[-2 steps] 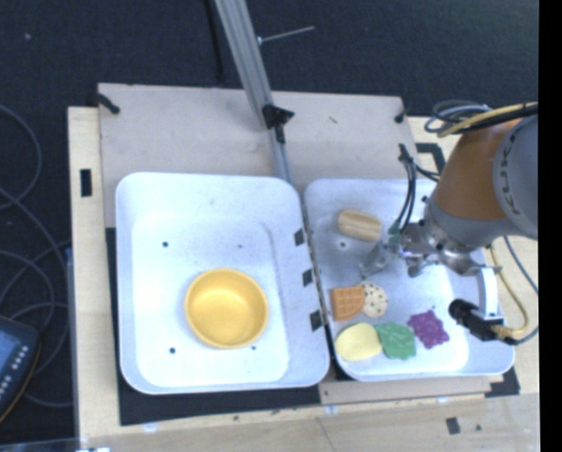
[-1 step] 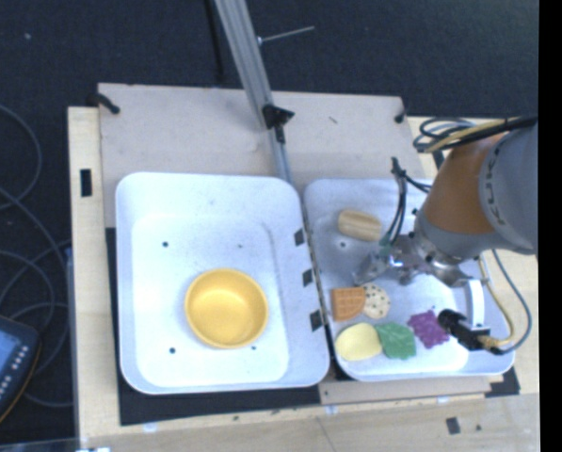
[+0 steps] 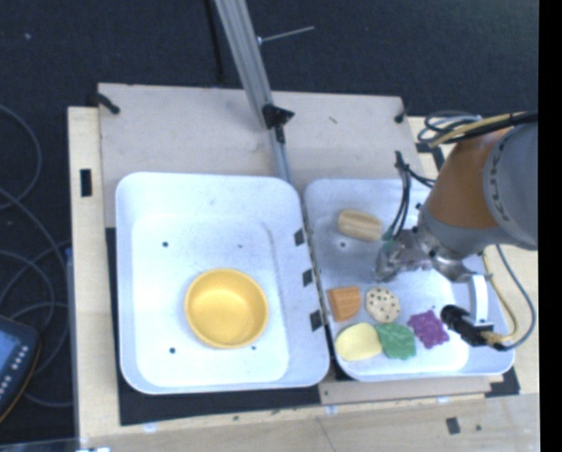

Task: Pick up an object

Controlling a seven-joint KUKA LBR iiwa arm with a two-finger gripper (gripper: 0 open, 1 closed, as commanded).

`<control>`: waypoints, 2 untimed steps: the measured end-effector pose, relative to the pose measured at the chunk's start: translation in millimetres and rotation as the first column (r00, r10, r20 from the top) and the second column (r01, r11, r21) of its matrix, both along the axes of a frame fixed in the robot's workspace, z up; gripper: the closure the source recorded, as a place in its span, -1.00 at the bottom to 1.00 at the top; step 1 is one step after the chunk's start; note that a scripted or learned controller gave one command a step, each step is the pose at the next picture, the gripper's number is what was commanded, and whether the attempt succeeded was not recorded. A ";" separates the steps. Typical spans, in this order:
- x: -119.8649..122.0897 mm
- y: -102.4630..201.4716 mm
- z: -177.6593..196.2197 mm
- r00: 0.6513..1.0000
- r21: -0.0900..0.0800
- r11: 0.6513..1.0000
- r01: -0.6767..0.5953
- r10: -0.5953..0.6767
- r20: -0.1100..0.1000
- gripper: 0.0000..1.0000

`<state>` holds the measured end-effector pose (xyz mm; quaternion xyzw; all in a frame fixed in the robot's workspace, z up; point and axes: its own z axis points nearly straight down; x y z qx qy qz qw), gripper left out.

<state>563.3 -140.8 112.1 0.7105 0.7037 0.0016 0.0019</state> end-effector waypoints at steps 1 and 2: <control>1.3 4.5 44.9 1.000 0.000 1.000 -0.013 0.013 0.001 1.00; 3.6 5.3 88.6 1.000 0.000 1.000 -0.014 0.014 0.002 1.00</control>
